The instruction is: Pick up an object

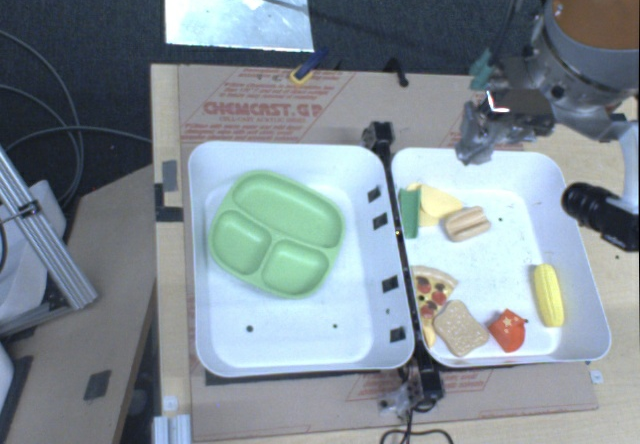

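Above the far edge of the right bin, the gripper hangs with nothing visible between its fingers.

Whether those fingers are open or closed I cannot tell, because they are small and blurred. The toy food lies in the right bin below: a yellow cheese wedge beside a green piece, a hot dog, a pizza slice, a slice of bread, a tomato and a corn cob. A green divided plate lies in the left bin. The arm is cut off at the upper right corner.
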Action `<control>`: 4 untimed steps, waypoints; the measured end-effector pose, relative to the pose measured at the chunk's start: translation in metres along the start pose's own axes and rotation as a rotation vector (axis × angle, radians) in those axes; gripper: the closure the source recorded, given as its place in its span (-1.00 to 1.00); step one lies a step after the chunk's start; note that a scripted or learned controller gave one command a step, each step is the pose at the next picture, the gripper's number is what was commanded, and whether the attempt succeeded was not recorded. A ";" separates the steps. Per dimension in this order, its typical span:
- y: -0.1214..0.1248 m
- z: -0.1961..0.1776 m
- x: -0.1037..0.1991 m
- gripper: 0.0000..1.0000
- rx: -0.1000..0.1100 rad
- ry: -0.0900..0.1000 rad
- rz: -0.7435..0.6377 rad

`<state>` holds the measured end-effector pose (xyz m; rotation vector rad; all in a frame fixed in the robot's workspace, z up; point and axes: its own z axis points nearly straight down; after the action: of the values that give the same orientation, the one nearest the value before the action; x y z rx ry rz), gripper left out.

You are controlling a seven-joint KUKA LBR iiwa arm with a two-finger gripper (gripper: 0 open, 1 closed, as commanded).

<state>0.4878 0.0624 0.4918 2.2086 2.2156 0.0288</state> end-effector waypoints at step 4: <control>0.005 0.133 0.031 1.00 0.022 -0.004 0.004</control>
<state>0.4953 0.0938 0.3587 2.2221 2.2203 -0.0009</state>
